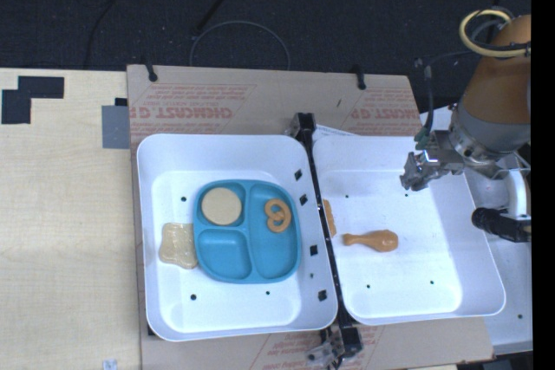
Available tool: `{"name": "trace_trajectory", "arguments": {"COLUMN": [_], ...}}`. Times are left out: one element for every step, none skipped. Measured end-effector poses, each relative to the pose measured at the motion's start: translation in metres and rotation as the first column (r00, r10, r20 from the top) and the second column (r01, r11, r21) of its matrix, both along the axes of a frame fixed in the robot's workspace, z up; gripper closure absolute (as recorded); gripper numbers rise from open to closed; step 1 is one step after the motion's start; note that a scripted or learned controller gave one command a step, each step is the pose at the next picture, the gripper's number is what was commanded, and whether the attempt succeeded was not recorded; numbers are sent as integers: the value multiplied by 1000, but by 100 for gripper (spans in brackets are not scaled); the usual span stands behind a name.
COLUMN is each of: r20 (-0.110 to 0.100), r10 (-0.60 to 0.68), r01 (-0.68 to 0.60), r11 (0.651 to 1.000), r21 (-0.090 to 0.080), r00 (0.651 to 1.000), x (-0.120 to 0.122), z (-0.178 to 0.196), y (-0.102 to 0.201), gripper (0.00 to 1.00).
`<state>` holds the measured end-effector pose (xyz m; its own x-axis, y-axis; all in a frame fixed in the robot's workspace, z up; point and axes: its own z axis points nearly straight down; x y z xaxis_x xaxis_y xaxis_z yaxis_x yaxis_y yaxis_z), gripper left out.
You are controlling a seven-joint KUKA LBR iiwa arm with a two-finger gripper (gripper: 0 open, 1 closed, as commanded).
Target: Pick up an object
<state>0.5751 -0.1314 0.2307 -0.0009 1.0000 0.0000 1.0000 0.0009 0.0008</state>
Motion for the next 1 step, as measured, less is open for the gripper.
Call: {"name": "trace_trajectory", "arguments": {"r20": [-5], "r10": [2], "r01": [-2], "r11": [1000], "r21": [2], "r00": [1000], "x": [-6], "z": [-1], "y": [42], "gripper": [100]}}
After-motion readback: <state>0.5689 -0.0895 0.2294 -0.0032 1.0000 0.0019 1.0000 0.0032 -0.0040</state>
